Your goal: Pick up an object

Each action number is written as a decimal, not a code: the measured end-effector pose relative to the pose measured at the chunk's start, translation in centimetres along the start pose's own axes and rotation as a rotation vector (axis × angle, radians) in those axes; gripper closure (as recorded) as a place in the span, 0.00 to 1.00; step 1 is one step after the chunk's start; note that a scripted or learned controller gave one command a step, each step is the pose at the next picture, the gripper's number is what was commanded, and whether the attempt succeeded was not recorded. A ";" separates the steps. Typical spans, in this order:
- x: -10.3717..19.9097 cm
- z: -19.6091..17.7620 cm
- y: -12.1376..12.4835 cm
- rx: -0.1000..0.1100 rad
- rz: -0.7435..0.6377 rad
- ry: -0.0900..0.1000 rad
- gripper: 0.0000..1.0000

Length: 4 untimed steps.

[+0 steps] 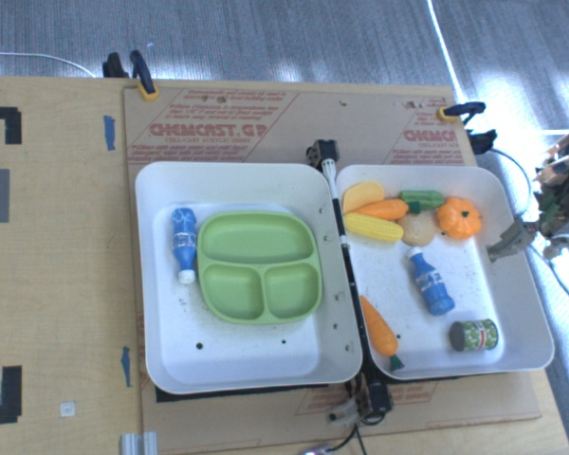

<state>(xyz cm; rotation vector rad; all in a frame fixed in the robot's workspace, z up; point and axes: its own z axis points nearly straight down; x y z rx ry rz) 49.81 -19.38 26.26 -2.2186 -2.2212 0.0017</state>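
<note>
Just outside the right bin's [529,282] right rim hangs the hand [512,240]; its grip cannot be told. Inside, bottle [430,282] has open floor around it, can [473,335] near the rim, carrot [379,325] against the left wall.

The arm comes in low from the right, and little of it shows: a dark, cluttered bit of wrist hardware at the right edge, with thin cables looping around it. From there a grey finger [508,243] of the pincer [512,242] pokes leftward and slightly downward, its tip sitting just over the right-hand bin's outer rim. The pincer hangs at the margin, not down among anything, and nothing can be seen between its fingers. From this angle I cannot make out whether it is spread or closed.
</note>
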 end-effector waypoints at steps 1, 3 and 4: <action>1.3 10.4 4.7 0.001 -0.001 0.001 0.00; 5.2 16.6 6.9 -0.008 0.001 -0.005 1.00; 14.4 6.4 7.2 -0.002 -0.002 0.000 1.00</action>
